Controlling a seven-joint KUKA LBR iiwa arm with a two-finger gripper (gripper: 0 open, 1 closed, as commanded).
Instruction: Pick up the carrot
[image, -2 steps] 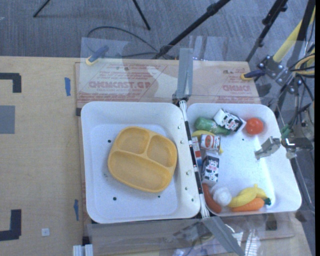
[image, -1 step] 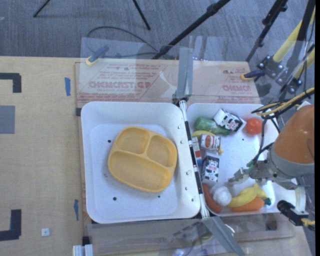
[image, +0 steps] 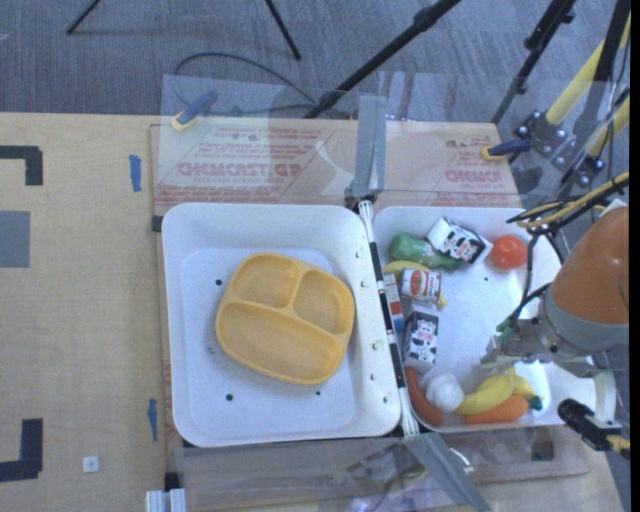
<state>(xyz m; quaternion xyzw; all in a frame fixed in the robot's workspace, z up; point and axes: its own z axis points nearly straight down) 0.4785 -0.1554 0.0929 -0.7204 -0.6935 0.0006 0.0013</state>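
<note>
The carrot (image: 500, 409) is seen at the near edge of the right bin (image: 470, 222), just below the gripper (image: 522, 350) and slightly to its left. It lies nearly flat, with a banana (image: 492, 390) resting against its upper side and a white ball (image: 443, 391) just beyond its left end; a red piece (image: 421, 397) curves around that ball.

The carrot is judged to be a light, stiff plastic toy with a smooth, somewhat slippery skin and little risk of breakage. A hold across its thicker middle, from above, is judged best, though the banana touching it leaves little room on that side. Whether the gripper is spread or closed cannot be told, since the wrist hides it.

On the clear sheet (image: 330, 160) behind the bins, red lettering is read as "CHEMCAST GP". Labels on the small can (image: 423, 284) and cartons (image: 423, 338) are too small to be read.
</note>
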